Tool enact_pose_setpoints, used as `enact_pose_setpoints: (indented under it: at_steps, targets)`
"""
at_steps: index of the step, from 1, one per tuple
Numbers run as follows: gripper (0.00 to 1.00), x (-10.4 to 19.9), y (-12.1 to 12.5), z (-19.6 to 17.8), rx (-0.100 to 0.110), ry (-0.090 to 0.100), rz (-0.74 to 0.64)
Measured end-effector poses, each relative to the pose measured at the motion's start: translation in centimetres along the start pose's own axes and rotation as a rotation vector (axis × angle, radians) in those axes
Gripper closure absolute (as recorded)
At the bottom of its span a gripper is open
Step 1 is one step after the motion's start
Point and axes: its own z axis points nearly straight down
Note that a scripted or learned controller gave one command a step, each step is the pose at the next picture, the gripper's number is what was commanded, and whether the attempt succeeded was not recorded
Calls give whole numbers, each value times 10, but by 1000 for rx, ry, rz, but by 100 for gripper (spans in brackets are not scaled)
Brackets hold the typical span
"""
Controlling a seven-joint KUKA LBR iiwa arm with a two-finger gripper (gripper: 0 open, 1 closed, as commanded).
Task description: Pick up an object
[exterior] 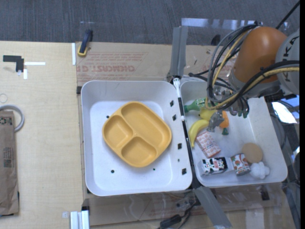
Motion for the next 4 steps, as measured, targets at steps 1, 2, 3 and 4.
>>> enact_pose_setpoints:
  at_steps: [1, 2, 3, 4]
  targets:
    - [0, 0, -7, 31, 3, -8, 33]
    - [0, -29, -5, 32, 11, -7, -168]
    - [100, -31, -4, 21, 7, -15, -164]
    - [100, 13, -74, -22, -1, 1, -400]
